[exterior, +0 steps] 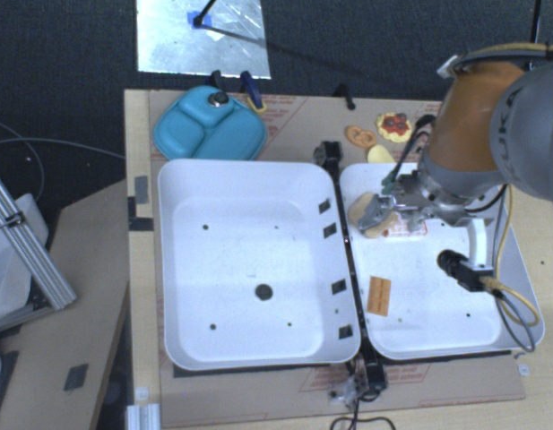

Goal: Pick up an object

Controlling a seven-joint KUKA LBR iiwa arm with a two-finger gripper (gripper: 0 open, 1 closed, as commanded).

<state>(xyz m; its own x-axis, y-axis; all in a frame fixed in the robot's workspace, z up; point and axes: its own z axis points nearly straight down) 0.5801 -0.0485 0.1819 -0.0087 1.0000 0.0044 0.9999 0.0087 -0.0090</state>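
The jaws (pixel 376 211) sit low in the right bin (pixel 437 330), near its left wall, right by a tan object (pixel 364 215); can't tell their state. The orange card (pixel 379 296) lies below them with open floor around.

Floor (pixel 61 52): dark speckled carpet. Surface (pixel 142 267): pale wood board, black tape marks along left edge. Reflective metal sheet (pixel 203 25) lying on carpet above it. Aluminium frame rail (pixel 21 236) at left, slanted. Lighting: even, diffuse.
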